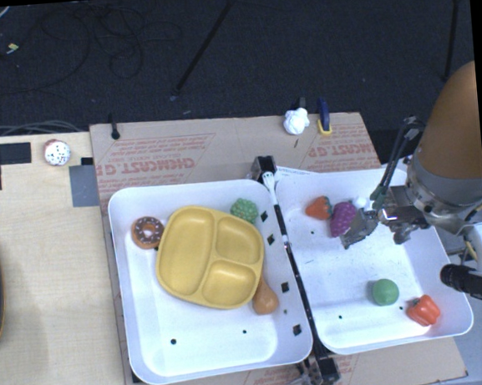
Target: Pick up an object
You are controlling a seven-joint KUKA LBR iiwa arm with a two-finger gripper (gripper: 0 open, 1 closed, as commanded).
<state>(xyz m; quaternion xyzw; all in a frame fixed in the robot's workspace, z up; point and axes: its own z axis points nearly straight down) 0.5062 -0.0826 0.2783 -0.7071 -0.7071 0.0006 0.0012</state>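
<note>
**Camera view: pincer beside grapes, no grasp confirmed**

Camera view places pincer (357,227) low in right bin (447,249), just beside purple grapes (342,217). Cannot tell whether open, closed or gripping; nothing seen between fingers.

Likely target: grapes, near bin's left wall, with orange piece (318,208) touching or just beside.

Recommended: centre over the cluster, straddle its narrow axis, descend plumb, close gently. Avoid nudging the orange neighbour or bin wall.

Materials: grapes knobbly, probably soft plastic, prone to slip on bumps. Green ball (385,291) smooth, round, liable to roll. Red pepper (423,309) glossy, tapered. Left bin (204,350) holds rigid yellow tray (211,255) with compartments, donut (147,232), bumpy green piece (244,210), smooth tan pear shape (265,299). Bins hard white plastic on cardboard (162,157) over tabletop (38,272).
</note>
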